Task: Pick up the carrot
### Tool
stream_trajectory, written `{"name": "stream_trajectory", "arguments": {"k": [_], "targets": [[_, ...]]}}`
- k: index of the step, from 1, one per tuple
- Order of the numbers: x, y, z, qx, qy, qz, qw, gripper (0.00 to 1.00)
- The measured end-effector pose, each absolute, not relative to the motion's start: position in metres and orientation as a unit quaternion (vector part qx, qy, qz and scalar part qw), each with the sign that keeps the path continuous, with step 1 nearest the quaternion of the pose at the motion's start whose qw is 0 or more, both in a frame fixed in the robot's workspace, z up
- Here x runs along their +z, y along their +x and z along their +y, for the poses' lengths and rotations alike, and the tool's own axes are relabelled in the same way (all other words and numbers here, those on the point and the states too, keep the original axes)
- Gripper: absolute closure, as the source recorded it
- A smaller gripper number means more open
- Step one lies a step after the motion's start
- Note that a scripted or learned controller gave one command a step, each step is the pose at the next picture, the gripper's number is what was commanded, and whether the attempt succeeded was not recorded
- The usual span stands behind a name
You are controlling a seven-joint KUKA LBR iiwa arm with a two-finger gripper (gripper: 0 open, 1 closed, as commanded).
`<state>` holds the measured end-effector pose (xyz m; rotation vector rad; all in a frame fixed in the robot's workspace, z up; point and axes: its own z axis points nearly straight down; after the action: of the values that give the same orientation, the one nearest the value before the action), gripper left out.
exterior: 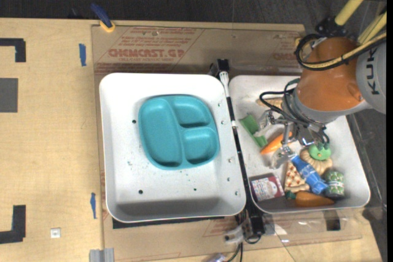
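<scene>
Nearest to me, along the front wall of the right bin (362, 193), a long orange-brown piece (310, 198) is lying flat. A dark red packet (265, 187) is sitting just to one side of it, and a blue bottle (307, 172) is leaning across the heap behind.

A little further in, a bright orange tapered piece is lying near the bin's inner wall. I am taking this for the carrot (270, 146), though the orange-brown piece at the front could be mistaken for it. The gripper (285, 147) is hanging right beside this carrot, touching it or nearly so. Whether it is released, clenched or grasping the carrot I cannot tell, because the wrist and cables are crowding the spot.

Just beyond, a green piece (250, 124) is resting close to the carrot. Above it all the arm (328, 80) is reaching down into the bin.

To my mind the job is standing at the grasp itself: down at the carrot, not yet lifting. The next move is calling for a firm close across the carrot's narrow width, then a straight rise clear of the green piece and the bottle.

Further off, the left bin (116, 193) is carrying a teal divided tray (178, 131), well apart from the action.
</scene>
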<state>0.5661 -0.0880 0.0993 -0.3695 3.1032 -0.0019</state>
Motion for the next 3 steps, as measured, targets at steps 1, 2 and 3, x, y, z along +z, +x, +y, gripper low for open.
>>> {"name": "stream_trajectory", "arguments": {"k": [1, 2, 3], "targets": [[0.096, 0.518, -0.096, -0.0061, -0.246, 0.969, 0.021, 0.0], [0.105, 0.518, -0.093, -0.0047, -0.247, 0.969, 0.02, 1.0], [0.22, 0.545, -0.052, -0.001, -0.273, 0.962, 0.008, 1.0]]}}
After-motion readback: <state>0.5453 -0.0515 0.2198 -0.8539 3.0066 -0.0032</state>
